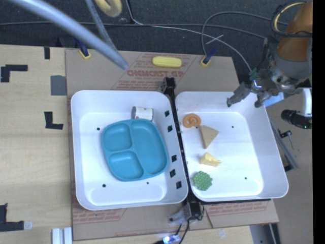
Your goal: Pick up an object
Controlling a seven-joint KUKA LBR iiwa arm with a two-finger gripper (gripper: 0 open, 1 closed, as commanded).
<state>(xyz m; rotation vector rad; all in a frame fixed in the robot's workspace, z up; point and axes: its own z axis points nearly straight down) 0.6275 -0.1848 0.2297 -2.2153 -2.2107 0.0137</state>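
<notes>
The right bin holds a small orange spiral pastry, a tan wedge, a yellow cheese piece and a green bumpy cluster. My gripper hangs over the bin's upper right rim, open, its two dark fingers spread apart with nothing between them. It stands well to the right of the pastry and the wedge.
The left bin carries a blue divided plate and a small can lying at its top. A yellow banana-like piece rests on the cardboard behind the bins. Cables arc above the right bin.
</notes>
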